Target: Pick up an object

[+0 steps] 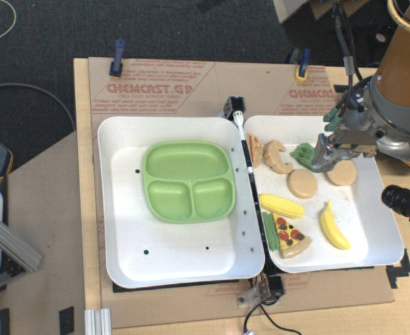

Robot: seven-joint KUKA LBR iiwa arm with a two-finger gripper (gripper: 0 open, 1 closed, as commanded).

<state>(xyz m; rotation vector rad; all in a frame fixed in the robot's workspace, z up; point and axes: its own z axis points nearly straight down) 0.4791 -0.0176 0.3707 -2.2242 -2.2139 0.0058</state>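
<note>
The gripper [325,160] is lowered over the green toy [303,152] — part of the toy is covered, and finger spacing cannot be judged. The arm [400,82] is cut off at the right edge; the pizza slice [291,237] toppings are too small to identify.

Bench [191,82] is topped with a brown board printed in red lettering; two blue clamps, one [116,56] far left of the pincer [328,155] and one [302,64] just above-left of it, grip its far edge. Two shallow white bins sit directly on it, side by side, rims touching. Right bin [372,253] lies under the pincer, left bin [118,208] well off to its left.
</note>
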